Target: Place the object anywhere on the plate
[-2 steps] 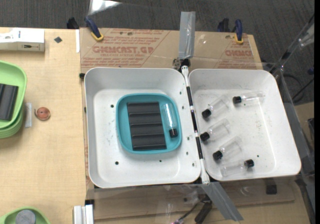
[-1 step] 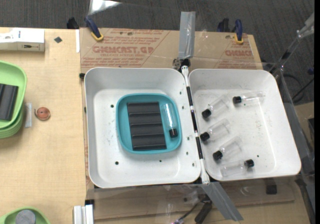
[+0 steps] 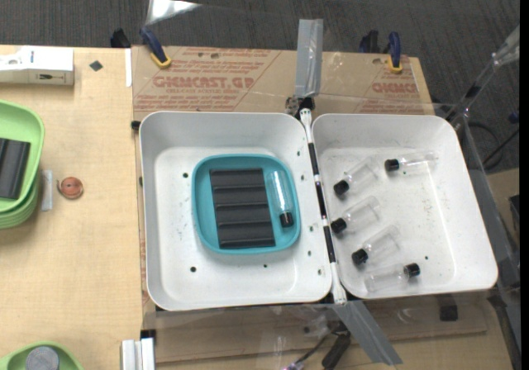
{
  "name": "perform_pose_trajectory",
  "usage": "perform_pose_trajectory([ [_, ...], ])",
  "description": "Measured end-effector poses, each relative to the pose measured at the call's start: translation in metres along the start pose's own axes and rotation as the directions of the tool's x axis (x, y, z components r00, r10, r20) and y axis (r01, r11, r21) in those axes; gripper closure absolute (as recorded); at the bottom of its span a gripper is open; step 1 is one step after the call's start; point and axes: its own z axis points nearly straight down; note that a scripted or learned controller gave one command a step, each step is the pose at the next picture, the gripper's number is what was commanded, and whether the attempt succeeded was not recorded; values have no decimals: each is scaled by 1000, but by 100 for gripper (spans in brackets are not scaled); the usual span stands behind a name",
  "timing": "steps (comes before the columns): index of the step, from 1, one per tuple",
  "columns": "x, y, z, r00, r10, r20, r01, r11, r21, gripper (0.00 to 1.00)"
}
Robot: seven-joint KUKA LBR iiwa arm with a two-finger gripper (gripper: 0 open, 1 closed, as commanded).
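Observation:
A teal square plate [image 3: 245,204] with a black ribbed insert sits in the left white bin [image 3: 165,220]. One clear vial with a black cap [image 3: 281,197] lies on the plate's right side, cap toward the near edge. Several more clear vials with black caps lie in the right white bin [image 3: 463,195], among them one at the far side [image 3: 407,164], one near the divider [image 3: 355,177] and one near the front [image 3: 394,275].
A cardboard sheet [image 3: 215,79] held by clamps lies behind the bins. On the wooden bench to the left are a green tray [image 3: 21,166], a small round copper-coloured piece [image 3: 71,187] and a white box [image 3: 37,67].

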Motion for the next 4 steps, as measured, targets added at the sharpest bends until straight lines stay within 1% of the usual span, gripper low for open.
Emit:
perform_pose_trajectory([
  [1,-1,-47,-1,995,102,0,-102,995,-1,0],
  [2,-3,-87,0,982,188,-1,-188,982,0,0],
  [3,4,-71,0,958,286,0,-286,958,0,0],
  [4,6,-66,0,918,396,0,-396,918,-1,0],
])
